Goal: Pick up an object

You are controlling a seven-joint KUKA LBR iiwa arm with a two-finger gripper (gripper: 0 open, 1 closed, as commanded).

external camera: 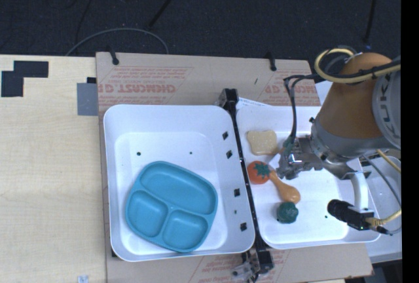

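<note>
Two shallow white bins sit side by side on a cardboard sheet (163, 75) in the lower middle of the frame. The left bin (121, 137) holds a blue divided plate (171, 206) with three compartments, lying in the bin's lower half, towards the bottom left corner; its compartments have nothing in them.

The right bin (314, 226) holds four small things, all gathered in its left half. A pale tan bread slice (262, 141) lies nearest the top. Below it, close to the divider between the bins, is an orange-red tomato with a green top (258, 172). Just right of the tomato a tan pear-shaped piece (285, 188) lies on its side, its narrow end pointing up-left and touching or nearly touching the tomato. Below that, slightly apart, sits a dark green round object (286, 212).

The arm enters from the right edge of the frame, its orange band (350, 101) high above the right bin. The gripper (290, 162) hangs over the bin's middle, just right of the tomato and above the narrow end of the pear-shaped piece. Whether its fingers are apart or together cannot be told from here, and nothing can be seen between them
</note>
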